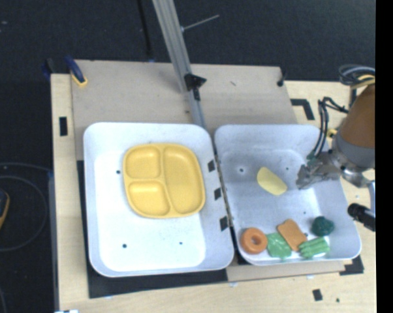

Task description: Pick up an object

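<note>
In the right bin [249,142] a pale yellow lump [272,181] lies near the middle. Along the bin's front edge sit an orange ring [253,240], an orange-brown block [291,232], two light green pieces [279,247] [314,246] and a dark green round piece [323,225]. My gripper [309,175] hangs low over the right part of this bin, a short way right of the yellow lump and apart from it. Nothing shows between its fingers.
The left bin [105,240] holds a yellow three-compartment tray [164,179]. A metal pole [173,41] slants up from the back between the bins. Cables [327,119] trail by the arm at the right.
</note>
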Motion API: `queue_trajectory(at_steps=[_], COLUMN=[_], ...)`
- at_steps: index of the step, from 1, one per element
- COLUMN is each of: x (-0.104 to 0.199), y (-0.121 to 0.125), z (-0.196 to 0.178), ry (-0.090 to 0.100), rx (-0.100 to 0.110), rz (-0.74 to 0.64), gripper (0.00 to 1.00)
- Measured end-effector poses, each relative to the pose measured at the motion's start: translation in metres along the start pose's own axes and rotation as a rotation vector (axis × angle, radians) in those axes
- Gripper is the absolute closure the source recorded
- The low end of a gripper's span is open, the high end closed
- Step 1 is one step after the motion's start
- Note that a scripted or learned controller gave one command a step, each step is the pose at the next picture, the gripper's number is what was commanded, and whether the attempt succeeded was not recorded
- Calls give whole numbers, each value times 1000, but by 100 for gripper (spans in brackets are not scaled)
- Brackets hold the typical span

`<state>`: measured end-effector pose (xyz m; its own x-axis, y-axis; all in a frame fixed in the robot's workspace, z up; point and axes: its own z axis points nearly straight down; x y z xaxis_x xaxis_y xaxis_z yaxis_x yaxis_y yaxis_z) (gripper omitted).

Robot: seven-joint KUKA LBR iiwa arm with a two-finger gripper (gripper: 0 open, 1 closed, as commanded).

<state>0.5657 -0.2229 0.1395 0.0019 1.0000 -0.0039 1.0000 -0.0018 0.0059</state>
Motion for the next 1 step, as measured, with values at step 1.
queue_trajectory(at_steps=[1], x=[-3], y=[5], z=[-64], ry=[0], rx=[-2], rz=[-4], gripper=[100])
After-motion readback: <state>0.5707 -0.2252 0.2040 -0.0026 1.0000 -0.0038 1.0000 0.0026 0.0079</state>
